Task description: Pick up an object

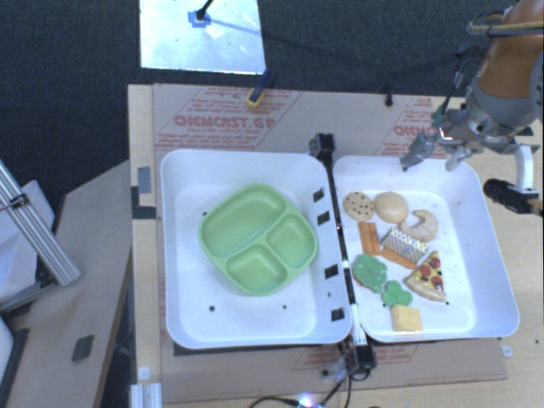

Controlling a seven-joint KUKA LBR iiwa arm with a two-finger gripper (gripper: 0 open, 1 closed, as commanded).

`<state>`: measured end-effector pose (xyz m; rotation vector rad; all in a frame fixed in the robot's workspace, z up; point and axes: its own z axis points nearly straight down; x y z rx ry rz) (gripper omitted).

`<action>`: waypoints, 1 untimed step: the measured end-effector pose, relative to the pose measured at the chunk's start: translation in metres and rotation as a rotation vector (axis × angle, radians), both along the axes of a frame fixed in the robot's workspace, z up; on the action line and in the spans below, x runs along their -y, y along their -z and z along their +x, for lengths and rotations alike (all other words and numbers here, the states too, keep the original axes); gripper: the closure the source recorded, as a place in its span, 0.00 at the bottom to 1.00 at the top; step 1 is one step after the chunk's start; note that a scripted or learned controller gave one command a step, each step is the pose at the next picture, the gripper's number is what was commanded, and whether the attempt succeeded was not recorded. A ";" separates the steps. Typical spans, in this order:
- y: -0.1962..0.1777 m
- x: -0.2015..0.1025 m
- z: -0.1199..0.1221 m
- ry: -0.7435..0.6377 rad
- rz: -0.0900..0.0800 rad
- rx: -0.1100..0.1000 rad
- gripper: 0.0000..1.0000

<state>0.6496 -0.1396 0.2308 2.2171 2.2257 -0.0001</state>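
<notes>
Two white bins [246,170] sit side by side, one holding a single green divided plate [257,238], the other nine toy food pieces [399,249].

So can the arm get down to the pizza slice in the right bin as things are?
Probably yes. The pizza slice lies flat with nothing on top of it, and the gripper hangs above the right bin's far edge. Other toy foods crowd it closely, which may hamper a grasp.

Red repeated lettering — apparently "CHEMCAST GP", though blurred — runs across the pale brown protective sheet [223,119] beneath the two bins, left and right of centre.
</notes>
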 end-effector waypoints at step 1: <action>0.063 0.000 0.000 0.002 0.001 -0.003 0.00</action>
